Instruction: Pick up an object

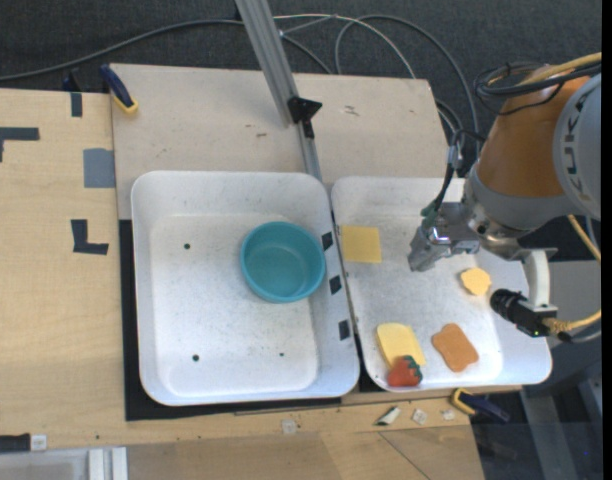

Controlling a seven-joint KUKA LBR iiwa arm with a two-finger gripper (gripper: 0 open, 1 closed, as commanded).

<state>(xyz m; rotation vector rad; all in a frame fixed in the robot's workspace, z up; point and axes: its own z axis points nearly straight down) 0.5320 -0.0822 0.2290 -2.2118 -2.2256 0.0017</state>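
Jaws poised low in the right bin, nothing lifted yet.

I can't tell how wide they stand from here. I count 5 objects in that bin: 1 yellow square, 1 small yellow piece, 1 yellow wedge, 1 strawberry, 1 orange slab. The left bin holds 1 teal bowl. Pick remains.

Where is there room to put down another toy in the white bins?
The left bin is bare all around the teal bowl. The right bin is crowded at the front; its bare patch lies between the yellow square and the end effector.
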